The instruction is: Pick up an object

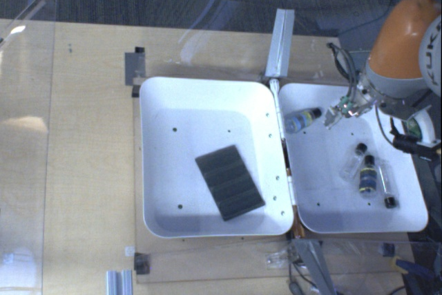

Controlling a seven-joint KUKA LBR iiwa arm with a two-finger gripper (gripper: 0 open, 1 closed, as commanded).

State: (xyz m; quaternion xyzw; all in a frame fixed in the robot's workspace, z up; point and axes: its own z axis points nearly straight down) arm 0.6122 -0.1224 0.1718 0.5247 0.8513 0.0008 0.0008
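Note:
My gripper (pixel 338 112) hangs over the back part of the right bin (pixel 331 214), below the grey arm with its orange band (pixel 404 34). Just left of it, a small clear bottle (pixel 302 120) with a blue label and a black cap lies near the bin's back left corner; I see no contact between them. A second small bottle (pixel 368 175) with a blue label lies toward the right side of the same bin. In the left bin (pixel 159 148) a dark grey ribbed slab (pixel 230 182) lies flat, tilted.
Two small black bits lie in the right bin, one (pixel 360 148) just above the second bottle and one (pixel 390 202) near the front right. A metal bracket (pixel 280 45) stands behind the seam between the bins. Cables (pixel 404 141) hang at the arm's right.

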